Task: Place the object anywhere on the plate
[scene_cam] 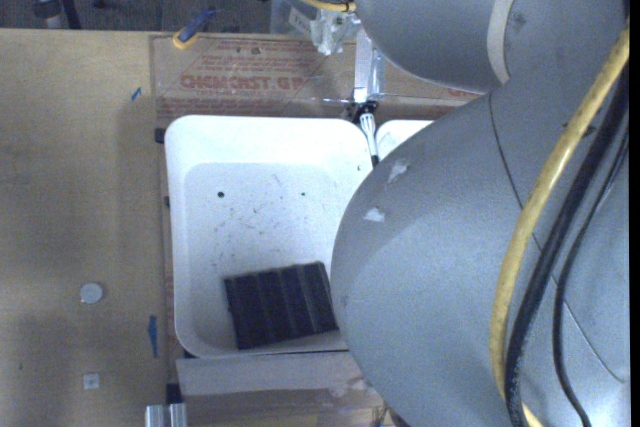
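The tan counter (70,165) carries a white bin (190,215), a second white bin (405,130) beside it, and a small grey disc (91,293).

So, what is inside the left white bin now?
A dark ribbed rectangular block lies flat near the front wall of the left white bin. The arm covers the bin's right part, so anything there is hidden.

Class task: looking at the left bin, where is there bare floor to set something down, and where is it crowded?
Bare floor spans the left bin from its far wall down to the dark ridged block. The near end is crowded by that block, and the grey arm overhangs the bin's right side.
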Controlling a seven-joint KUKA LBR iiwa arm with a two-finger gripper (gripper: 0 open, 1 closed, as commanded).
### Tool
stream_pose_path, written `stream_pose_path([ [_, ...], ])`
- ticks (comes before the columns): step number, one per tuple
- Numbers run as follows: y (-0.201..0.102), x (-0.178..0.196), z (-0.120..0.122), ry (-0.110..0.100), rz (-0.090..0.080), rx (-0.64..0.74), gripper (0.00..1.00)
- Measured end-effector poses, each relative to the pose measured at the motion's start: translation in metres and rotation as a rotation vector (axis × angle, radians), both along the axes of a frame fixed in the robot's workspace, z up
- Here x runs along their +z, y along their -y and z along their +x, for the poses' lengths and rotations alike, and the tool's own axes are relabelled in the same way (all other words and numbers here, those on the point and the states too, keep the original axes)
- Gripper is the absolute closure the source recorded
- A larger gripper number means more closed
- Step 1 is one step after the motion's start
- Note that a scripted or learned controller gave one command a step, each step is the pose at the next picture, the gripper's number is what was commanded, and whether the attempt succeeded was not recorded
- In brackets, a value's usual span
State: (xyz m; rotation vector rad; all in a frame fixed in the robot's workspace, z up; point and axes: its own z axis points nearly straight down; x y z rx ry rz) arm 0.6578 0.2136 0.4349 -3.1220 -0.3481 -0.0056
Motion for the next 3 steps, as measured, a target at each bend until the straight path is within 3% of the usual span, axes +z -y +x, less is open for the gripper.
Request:
stream_pose_path([
  [1, 0.11, 0.0, 0.002, -0.008, -0.001, 0.124, 1.0],
  [2, 0.039, -0.128, -0.005, -0.009, -0.001, 0.203, 1.0],
  [3, 0.064, -0.018, -0.009, 0.0, -0.001, -0.024, 1.0],
])
